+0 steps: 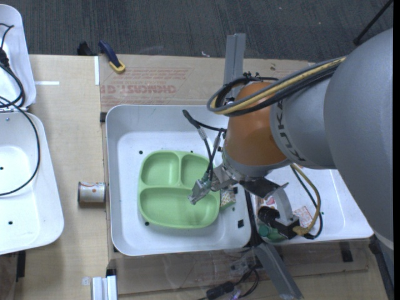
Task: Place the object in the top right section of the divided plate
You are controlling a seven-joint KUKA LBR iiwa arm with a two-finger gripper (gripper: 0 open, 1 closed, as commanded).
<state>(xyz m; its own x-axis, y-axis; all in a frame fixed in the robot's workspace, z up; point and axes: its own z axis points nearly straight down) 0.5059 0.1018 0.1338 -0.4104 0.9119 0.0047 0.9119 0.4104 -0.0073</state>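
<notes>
Camera view, read from left to right with the green divided plate (178, 189) as the landmark: well to its left, outside the white bin (119, 167), a small metal can (92, 192) lies on the tabletop (75, 105). The plate sits inside the bin, its large section nearest the camera and two smaller sections behind. At the plate's right edge the gripper (203, 189) hangs low over the rim; whether it holds anything cannot be told, since its tip is small and cluttered. Just right of the plate lies a small patterned object (227, 197), possibly the task's piece. To do this step well, the gripper should probably centre over the plate's far right section and release low, so nothing bounces across the divider.
</notes>
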